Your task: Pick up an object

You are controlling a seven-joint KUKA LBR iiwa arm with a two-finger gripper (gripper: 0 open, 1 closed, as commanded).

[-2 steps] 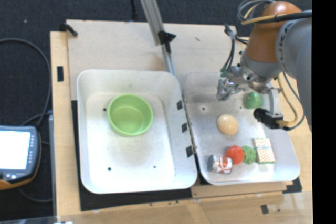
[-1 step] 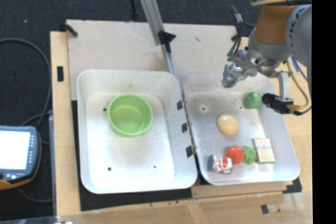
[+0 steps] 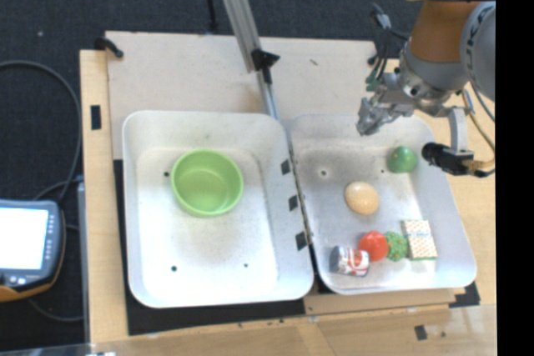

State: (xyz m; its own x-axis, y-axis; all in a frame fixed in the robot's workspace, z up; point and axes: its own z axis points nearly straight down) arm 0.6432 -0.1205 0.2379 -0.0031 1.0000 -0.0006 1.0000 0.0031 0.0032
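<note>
Grey arm hovers its gripper (image 3: 370, 122) at the right bin's (image 3: 442, 267) upper edge, finger opening impossible to tell, nothing visibly held, and the green ball (image 3: 403, 159) just lower right wants a centred, straight-down approach.

The grey arm (image 3: 450, 21) is seen reaching in from the right, its orange band held high above the wrist. The claw (image 3: 370, 119) is pointed down and leftward, with nothing seen between its tips.
</note>
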